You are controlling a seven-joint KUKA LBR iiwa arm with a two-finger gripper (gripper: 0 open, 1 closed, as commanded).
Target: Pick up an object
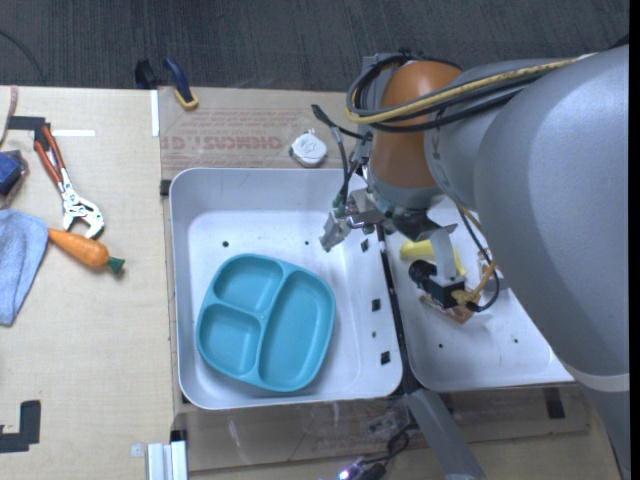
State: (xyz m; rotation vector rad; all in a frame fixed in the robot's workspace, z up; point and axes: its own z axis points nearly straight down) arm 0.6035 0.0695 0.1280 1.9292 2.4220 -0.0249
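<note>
A light blue divided plate [268, 320] lies in the left white bin [190, 268], toward its front. My gripper [342, 226] hangs over the back right part of that bin, close to the wall between the two bins and a little beyond the plate's far edge. It touches nothing that I can see. A yellow object [424, 251] lies in the right bin [500, 353], partly hidden under my wrist.
On the bench to the left are orange-handled pliers [62, 183], a toy carrot [84, 251] and a blue cloth [16, 260]. A white round cap [308, 148] sits behind the left bin. My large grey arm covers the right bin's far side.
</note>
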